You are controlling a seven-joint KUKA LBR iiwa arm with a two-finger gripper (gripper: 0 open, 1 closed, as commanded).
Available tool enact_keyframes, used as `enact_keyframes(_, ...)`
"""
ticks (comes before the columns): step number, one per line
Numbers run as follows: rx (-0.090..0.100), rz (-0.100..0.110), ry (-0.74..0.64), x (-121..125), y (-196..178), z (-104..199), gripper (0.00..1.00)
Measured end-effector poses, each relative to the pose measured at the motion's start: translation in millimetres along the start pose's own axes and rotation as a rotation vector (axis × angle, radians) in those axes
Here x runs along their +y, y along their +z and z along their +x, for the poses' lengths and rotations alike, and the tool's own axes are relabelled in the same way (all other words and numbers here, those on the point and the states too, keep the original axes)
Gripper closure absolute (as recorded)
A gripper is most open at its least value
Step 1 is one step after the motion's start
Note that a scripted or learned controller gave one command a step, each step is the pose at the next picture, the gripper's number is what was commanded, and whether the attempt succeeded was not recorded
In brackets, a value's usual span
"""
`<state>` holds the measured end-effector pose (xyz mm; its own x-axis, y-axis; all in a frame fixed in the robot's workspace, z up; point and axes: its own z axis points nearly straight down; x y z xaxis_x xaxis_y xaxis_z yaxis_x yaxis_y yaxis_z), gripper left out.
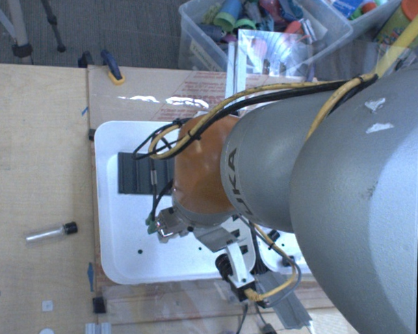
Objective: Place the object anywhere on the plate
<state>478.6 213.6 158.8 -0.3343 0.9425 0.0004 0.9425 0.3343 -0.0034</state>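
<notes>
My grey arm with its orange band (202, 173) reaches in from the right and covers the right bin and much of the left white bin (108, 214). A black ribbed block, which looks like the gripper (139, 174), sits low over the left part of that bin. Whatever lies under the arm is hidden. A tiny dark speck (139, 251) lies on the bin floor near its front left corner.
A small clear tube with a black cap (50, 233) lies on the wooden bench left of the bin. A blue clamp (114, 68) sits at the bench's back edge. A clear tub of colourful toys (269, 21) stands behind the bench.
</notes>
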Motion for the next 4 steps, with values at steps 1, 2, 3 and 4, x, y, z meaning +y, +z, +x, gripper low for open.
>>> enact_keyframes(1, -0.002, -0.006, -0.283, 103, -62, -42, 1.0)
enact_keyframes(2, -0.002, -0.006, -0.266, 95, -236, -37, 1.0)
enact_keyframes(3, -0.001, -0.001, -0.333, 22, -258, -10, 1.0)
enact_keyframes(4, -0.001, -0.003, -0.41, 2, -158, -1, 1.0)
